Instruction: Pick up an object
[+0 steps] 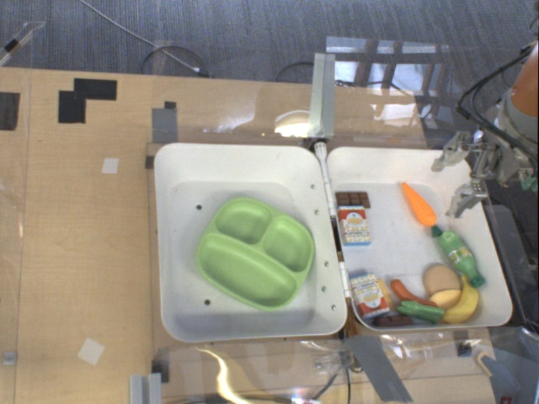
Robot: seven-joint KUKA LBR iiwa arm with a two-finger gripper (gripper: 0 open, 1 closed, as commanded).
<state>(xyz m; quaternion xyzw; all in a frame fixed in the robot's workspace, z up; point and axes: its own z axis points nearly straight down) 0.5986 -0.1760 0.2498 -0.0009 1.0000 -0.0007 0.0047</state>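
The carrot [418, 204], its long axis slanting toward lower right, is found just left of the tool [468, 175], whose grip state cannot be told.

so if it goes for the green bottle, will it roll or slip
Probably both. The green bottle lies on its side on the right bin's smooth floor, so a nudge could roll it. Its rounded, glossy-looking body may slip between fingers; it looks like light plastic.
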